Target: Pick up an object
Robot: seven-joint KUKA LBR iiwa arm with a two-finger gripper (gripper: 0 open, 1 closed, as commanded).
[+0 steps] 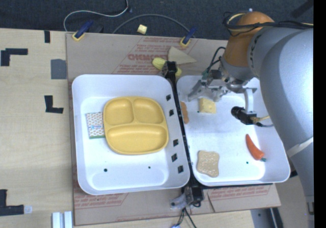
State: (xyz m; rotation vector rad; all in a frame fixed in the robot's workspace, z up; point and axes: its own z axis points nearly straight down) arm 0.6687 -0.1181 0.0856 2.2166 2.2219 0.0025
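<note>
cheese cube [207,105], a small pale yellow block with soft edges, sits in the upper left part of the right bin [224,171], just below the end effector [210,91]. whether it is between the fingers or only under them cannot be told, and neither can whether the end effector is open or closed, since the metal parts blur together from this angle.

the right bin is shallow, smooth white plastic with rounded corners. near its front edge lies a cracker [208,163], tan, roughly square and grainy. toward the right side lies a carrot [254,148], a small orange tapered piece, glossy, well apart from the cheese cube. a thin tan piece [184,115] rests against the bin's left wall, too small to identify.

the left bin [122,178] holds a divided plate [135,124], yellow, matte, rounded, with three compartments. a small sponge [94,124] with a speckled, checked surface touches the plate's left edge.

the arm [282,79] is bulky and grey with an orange band [242,43], and it covers the right bin's upper right corner. a black cable end [243,115] hangs beside the cheese cube, to its right.

both bins rest on a cardboard sheet [137,53] on the wooden table [30,135], held by blue clamps [81,30].
</note>
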